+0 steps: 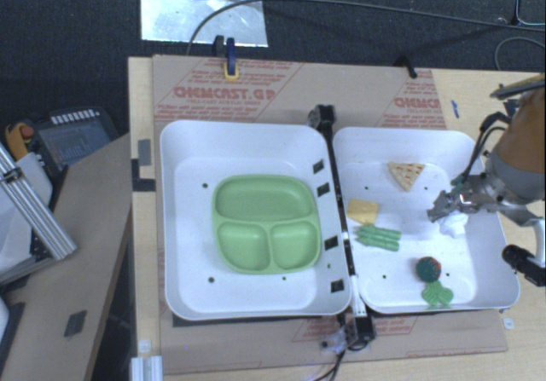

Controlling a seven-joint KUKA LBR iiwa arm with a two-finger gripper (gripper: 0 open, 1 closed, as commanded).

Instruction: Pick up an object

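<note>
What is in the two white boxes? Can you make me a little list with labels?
left bin: green divided plate
right bin: triangular waffle piece, yellow block, green pod-like toy, red-and-green ball, green leafy toy
gripper: over right bin's right side, nothing seen between its fingers

A robotics lab: two white bins sit on a cardboard sheet clamped to a bench, cables trail over dark carpet, and a control pendant lies on a side table.
</note>
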